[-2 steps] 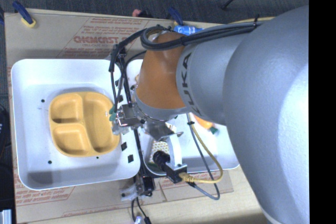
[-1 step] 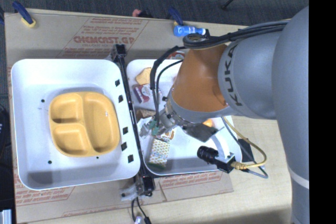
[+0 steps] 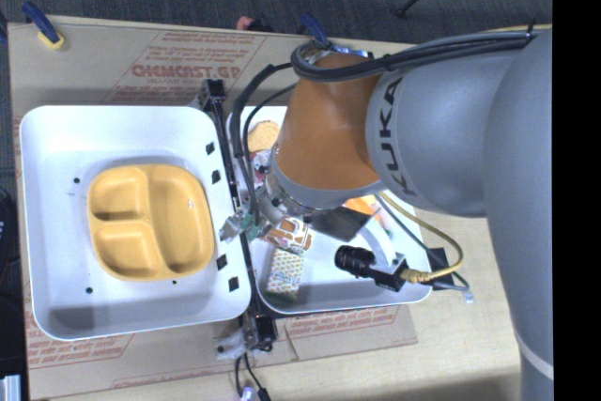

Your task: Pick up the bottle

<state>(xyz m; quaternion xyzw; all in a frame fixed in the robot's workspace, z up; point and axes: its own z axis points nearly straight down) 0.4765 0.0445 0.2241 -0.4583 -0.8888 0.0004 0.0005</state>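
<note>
- The grey arm [image 3: 441,136], with its orange band [image 3: 324,131], reaches in from the right and covers most of the right bin [image 3: 329,296]
- The gripper [image 3: 252,223] sits low at the left edge of the right bin, just beside the wall the two bins share
- The wrist hides the gripper from above, so I cannot tell whether it is open or closed, or whether it has hold of anything
- I cannot tell which of the partly hidden things in the right bin is the bottle
- A patterned packet [image 3: 285,273] lies flat near the front left corner of the right bin, just in front of the gripper
- A small brown-and-white card [image 3: 294,237] lies between that packet and the wrist, close to both
- A pale round thing [image 3: 264,135] shows at the far left of the right bin, partly under the orange band
- An orange thing [image 3: 361,203], a flat black thing [image 3: 340,222] and a white thing [image 3: 380,235] peek out from under the arm near the middle of the right bin, too hidden to name
- The left bin [image 3: 56,155] holds a yellow divided tray [image 3: 150,221] with three compartments, lying flat near its middle, well apart from the gripper
- Both bins rest on a cardboard sheet [image 3: 141,61] printed in red
- Blue clamps [image 3: 42,23] grip the far edge of the cardboard
</note>
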